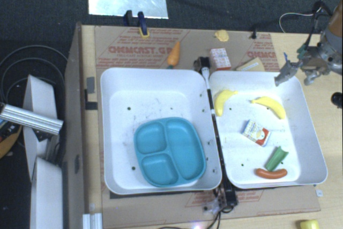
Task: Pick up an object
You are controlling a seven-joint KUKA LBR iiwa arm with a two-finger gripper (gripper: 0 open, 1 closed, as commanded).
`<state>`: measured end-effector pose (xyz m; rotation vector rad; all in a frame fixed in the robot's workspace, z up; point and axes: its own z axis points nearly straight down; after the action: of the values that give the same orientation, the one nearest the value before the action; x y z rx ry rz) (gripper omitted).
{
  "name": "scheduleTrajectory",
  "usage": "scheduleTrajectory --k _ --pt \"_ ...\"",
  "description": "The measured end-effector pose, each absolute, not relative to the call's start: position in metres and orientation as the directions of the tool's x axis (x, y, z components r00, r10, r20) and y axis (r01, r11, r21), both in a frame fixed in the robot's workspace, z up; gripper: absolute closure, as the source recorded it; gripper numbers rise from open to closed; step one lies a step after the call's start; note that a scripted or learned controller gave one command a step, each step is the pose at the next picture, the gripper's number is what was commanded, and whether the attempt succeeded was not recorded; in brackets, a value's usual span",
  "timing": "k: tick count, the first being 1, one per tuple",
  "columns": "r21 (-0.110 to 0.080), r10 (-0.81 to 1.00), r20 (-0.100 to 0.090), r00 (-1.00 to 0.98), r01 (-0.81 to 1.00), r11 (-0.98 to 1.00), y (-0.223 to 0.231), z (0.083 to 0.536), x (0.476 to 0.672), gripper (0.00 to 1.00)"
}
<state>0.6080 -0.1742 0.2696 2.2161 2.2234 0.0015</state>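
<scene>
A: Start at the near edge. What sits in the right bin?

B: At its six o'clock a red sausage, with a green pepper touching it just above. Toward the centre, a small white-and-red carton lies tilted.

A: And farther back?

B: A yellow banana at about one o'clock from the carton, and a second yellow piece at eleven o'clock, against the wall shared with the left bin.

A: The left bin?

B: It holds a blue divided tray, toward its six o'clock.

A: Where is the gripper?

B: At the right bin's one o'clock corner, above the rim. Its two fingers stand apart, moderately wide, with nothing between them. It is well apart from the banana.

A: Beyond the bins?

B: On the cardboard at twelve o'clock: an orange carrot, a small pink box, a pale yellow lump.
</scene>
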Motion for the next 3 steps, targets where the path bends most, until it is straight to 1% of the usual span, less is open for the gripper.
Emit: scheduleTrajectory --k 1,2,3 --pt "-0.001 1.000 -0.001 -0.005 1.000 0.005 -0.194 0.193 0.650 0.00" --pt "-0.005 1.000 0.001 0.001 1.000 -0.001 -0.207 0.132 0.617 0.00" --pt "-0.002 1.000 0.005 -0.010 1.000 0.010 -0.113 0.147 0.561 0.00"
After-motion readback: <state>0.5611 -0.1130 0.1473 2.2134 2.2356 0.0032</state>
